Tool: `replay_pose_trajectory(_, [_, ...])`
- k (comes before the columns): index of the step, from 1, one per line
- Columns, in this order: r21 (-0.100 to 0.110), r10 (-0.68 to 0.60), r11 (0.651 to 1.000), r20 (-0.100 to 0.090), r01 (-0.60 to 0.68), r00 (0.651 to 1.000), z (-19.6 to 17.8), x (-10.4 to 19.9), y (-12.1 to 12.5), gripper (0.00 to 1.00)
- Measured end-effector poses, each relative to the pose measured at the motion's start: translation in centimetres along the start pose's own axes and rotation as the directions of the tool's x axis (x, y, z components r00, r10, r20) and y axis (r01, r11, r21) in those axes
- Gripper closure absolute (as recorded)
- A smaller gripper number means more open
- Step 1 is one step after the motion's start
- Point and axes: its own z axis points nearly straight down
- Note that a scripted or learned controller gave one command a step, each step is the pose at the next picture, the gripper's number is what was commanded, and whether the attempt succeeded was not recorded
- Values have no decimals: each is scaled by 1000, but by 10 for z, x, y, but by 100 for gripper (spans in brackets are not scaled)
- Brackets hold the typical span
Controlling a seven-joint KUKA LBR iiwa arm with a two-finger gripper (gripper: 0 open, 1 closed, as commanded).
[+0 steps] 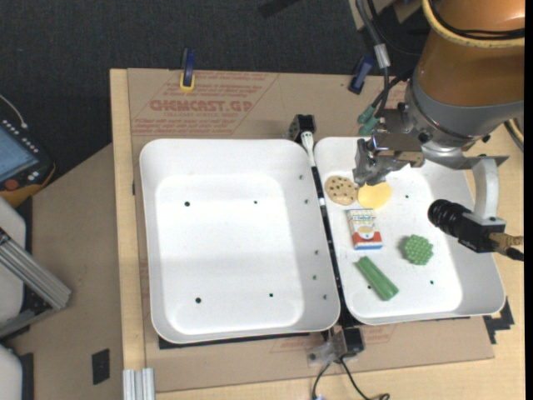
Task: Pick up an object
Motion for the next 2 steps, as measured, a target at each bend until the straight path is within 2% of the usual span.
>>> replay_pose_trajectory(1, [15,12,1000,3,-12,1000,49,-66,-25,100])
replay_pose_trajectory(2, [3,1,1000,1,-1,1000,8,-37,-23,100])
